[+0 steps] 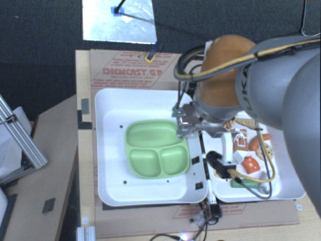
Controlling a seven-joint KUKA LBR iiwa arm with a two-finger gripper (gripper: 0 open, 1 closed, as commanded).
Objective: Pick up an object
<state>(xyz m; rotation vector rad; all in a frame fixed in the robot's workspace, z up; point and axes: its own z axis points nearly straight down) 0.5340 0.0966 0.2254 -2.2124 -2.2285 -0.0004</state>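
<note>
The grey arm with the orange band [225, 74] reaches in from the right across the counter [55, 134] and covers much of the right-hand bin. Two shallow white plastic bins sit side by side: the left bin [113, 149] and the right bin [286, 185]. In the left bin lies one light green plastic divided plate [155, 149] with three compartments, flat and face up, its long axis running roughly left to right, the single large compartment toward the far side and the two smaller ones nearer the camera. The claw [183, 124] hangs over the plate's far right corner, right at its rim; whether its fingers grip anything cannot be told. Several small colourful items [251, 162] lie in the right bin, partly hidden by the arm.
</note>
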